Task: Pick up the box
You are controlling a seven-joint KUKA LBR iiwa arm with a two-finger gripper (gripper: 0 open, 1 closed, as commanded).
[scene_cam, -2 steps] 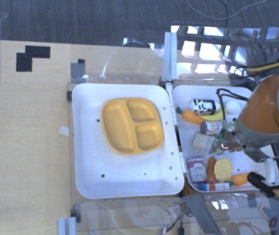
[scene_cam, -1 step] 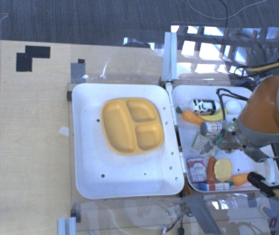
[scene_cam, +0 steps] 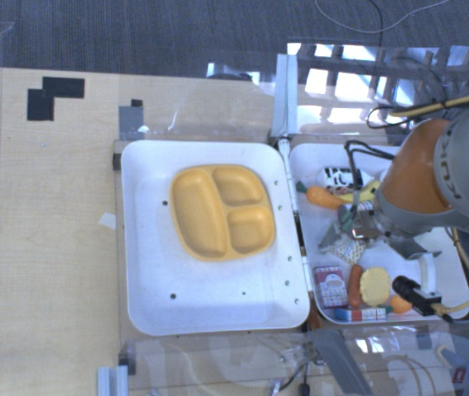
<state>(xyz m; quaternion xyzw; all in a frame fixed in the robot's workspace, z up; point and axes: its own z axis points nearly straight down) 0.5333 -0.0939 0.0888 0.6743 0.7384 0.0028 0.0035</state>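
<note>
One box (scene_cam: 330, 285), small, stiff carton, light; lies below gripper (scene_cam: 345, 225) in right bin (scene_cam: 304, 167). Grasp across short sides. Gripper state indeterminate.

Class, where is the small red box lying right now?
The red box lies in the right bin, near its front left corner, just left of the sausage and the round yellow piece.

The box (scene_cam: 330, 285), small, red and white, lies flat near the right bin's front left corner.
</note>
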